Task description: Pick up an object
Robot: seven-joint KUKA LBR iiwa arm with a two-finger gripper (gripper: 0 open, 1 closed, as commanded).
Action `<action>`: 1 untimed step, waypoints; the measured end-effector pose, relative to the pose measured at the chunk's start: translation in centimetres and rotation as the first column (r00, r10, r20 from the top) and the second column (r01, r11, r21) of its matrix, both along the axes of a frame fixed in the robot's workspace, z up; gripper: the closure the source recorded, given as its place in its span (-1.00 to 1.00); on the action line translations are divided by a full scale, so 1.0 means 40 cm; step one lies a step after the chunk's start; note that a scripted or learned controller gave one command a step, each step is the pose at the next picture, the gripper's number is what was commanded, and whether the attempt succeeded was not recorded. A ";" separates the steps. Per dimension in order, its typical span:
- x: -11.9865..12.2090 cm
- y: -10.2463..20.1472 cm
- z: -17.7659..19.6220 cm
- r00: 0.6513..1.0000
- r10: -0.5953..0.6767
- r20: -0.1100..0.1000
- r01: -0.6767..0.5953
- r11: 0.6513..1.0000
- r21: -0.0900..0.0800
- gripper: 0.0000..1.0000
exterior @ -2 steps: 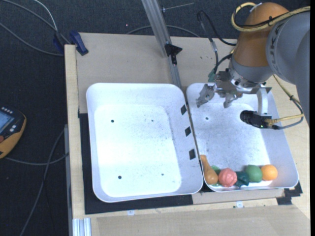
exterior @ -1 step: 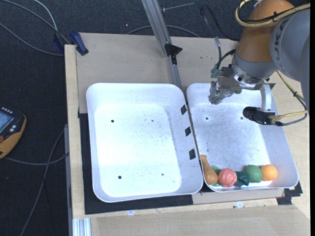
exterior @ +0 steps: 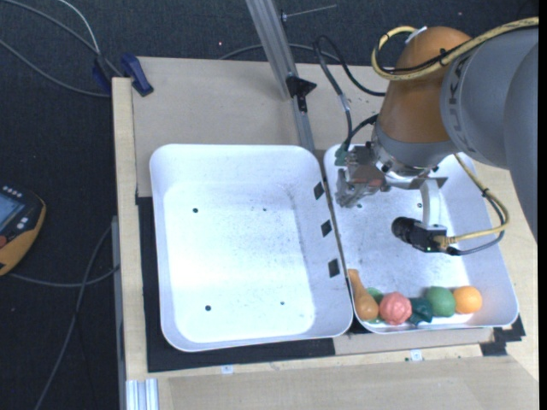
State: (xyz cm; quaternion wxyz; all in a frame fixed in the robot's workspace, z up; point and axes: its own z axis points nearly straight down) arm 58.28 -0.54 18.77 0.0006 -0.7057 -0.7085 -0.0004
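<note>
Nearest the camera, pale wood-grain desk edge, flat and matt, with a black mat under both bins; at the near wall of the right bin, a row of small rounded objects, touching or nearly so: elongated orange-tan piece, tapered toward its far end; bumpy pink-red ball; dark teal irregular piece, partly hidden between its neighbours; smooth green ball; smooth orange ball.

Left bin: shallow white moulded plastic, rounded corners, raised rim, floor finely speckled with a few dark dots; set just beside the right bin, rims meeting along a line carrying three small black tabs.

Mid right bin: black cylindrical fitting with yellow cable, apart from the object row.

Farther in: gripper, grey metallic, low over the far left part of the right bin, well apart from the objects; finger spacing not resolvable, state cannot be told; nothing seen between the fingers.

Above: glossy orange band and smooth grey arm housing entering from the right.

Farthest: slanted aluminium pole; blue clamp at desk corner; dark carpet with cables; handheld pendant at left.
</note>
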 end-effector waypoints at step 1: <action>-0.137 0.226 0.000 1.000 0.004 0.000 -0.004 1.000 0.001 1.00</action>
